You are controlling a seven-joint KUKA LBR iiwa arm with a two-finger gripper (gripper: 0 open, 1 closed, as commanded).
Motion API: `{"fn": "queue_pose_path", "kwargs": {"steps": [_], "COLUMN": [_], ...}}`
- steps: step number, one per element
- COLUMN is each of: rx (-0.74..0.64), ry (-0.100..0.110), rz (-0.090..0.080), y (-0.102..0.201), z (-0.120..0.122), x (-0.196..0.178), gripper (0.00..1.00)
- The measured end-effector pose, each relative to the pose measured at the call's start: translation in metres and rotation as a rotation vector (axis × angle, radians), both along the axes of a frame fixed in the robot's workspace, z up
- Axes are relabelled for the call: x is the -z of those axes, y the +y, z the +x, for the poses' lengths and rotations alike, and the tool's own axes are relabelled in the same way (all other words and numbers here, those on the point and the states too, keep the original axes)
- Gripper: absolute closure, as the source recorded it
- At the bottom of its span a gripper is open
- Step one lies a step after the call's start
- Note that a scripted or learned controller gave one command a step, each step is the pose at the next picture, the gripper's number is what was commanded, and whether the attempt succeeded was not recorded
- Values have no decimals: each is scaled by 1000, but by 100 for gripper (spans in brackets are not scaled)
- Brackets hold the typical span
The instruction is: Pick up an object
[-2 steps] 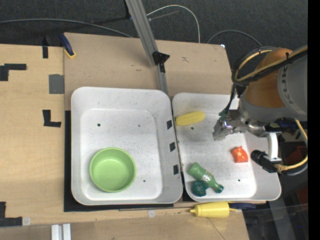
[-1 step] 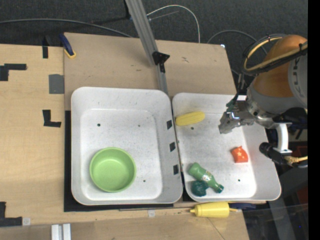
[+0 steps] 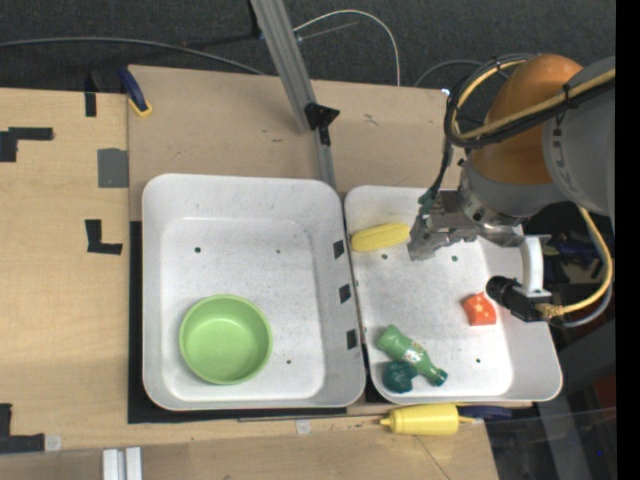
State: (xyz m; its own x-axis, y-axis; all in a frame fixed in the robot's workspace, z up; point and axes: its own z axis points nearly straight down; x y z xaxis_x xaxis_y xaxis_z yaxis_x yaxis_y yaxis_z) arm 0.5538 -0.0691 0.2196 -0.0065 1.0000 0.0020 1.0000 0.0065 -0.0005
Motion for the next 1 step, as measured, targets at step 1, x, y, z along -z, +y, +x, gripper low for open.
{"fn": "queue_pose_path", "kwargs": {"steps": [1], "rx": [0], "ry": [1], "rz": [0], "y": [49], "z": [-4], "x": [-6], "gripper": [100]}}
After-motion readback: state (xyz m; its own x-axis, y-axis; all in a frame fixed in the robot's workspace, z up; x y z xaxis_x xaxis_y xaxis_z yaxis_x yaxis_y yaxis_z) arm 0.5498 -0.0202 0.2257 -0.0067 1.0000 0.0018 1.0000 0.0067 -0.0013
